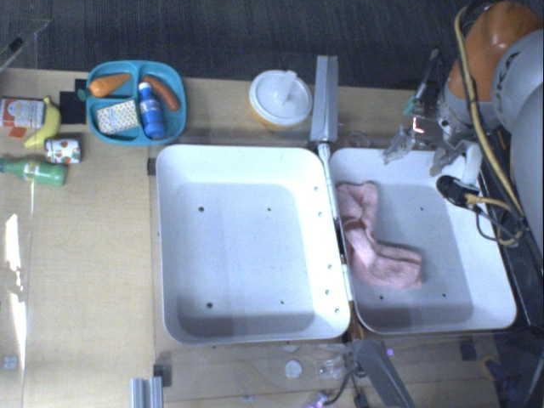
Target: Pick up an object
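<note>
just tan bench (85,296), two white bins (242,164)

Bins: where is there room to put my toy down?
The left bin has bare floor from wall to wall. In the right bin, the pink cloth lies along the left wall; the floor to its right is bare. The gripper hangs over that bin's top edge. The tray corner is crowded.

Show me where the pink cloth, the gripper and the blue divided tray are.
pink cloth (374,245): camera view, middle fold.
gripper (422,150): camera view, midway between its fingertips.
blue divided tray (176,100): camera view, right rim.
</note>
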Action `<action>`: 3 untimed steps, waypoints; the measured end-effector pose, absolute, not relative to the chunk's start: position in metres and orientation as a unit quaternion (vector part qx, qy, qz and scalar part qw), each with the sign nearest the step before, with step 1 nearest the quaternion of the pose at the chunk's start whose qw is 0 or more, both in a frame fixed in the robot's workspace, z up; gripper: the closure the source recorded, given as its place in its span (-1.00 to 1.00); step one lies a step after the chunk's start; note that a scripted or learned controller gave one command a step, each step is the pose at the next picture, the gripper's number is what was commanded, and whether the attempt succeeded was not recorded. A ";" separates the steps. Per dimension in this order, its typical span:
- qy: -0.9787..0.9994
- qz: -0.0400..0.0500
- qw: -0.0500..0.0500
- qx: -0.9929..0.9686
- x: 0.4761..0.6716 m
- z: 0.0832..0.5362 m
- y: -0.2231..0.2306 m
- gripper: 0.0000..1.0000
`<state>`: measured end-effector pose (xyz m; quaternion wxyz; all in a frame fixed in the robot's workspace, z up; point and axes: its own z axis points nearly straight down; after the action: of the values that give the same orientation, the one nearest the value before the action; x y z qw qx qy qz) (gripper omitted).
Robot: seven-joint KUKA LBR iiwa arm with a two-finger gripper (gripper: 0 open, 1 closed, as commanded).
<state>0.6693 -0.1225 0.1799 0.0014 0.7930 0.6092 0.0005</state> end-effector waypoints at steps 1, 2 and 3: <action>0.618 0.001 0.002 0.786 0.670 0.087 -0.091 -1.00; 0.724 0.001 0.001 0.690 0.623 0.152 -0.109 -1.00; 0.762 0.001 0.001 0.648 0.574 0.096 -0.152 -1.00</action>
<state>0.5742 -0.1516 0.0960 0.0006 0.6481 0.7615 0.0006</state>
